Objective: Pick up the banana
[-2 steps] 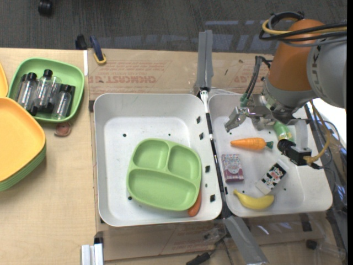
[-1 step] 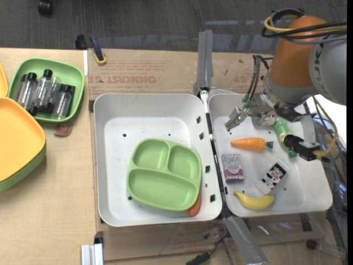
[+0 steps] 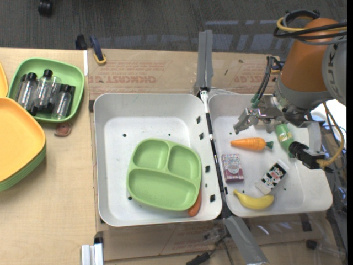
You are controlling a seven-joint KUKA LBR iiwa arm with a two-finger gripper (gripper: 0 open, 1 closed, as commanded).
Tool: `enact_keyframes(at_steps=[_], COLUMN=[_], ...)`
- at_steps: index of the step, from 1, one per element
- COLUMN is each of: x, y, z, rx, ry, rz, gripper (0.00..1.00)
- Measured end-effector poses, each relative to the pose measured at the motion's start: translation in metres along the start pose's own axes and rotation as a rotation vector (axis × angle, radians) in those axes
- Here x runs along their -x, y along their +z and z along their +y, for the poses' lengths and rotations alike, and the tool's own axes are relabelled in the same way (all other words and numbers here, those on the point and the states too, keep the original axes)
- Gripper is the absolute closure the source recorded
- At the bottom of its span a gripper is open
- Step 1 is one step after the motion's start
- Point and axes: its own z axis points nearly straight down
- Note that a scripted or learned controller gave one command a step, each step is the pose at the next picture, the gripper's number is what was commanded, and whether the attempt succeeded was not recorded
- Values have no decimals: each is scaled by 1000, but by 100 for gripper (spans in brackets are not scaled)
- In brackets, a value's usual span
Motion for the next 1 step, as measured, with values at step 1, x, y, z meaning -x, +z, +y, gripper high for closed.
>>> enact_keyframes(at_steps=[1], x=[19], y=[17], z=[-24], rx=[-3], ry=[386], rz=[0], gripper=[0])
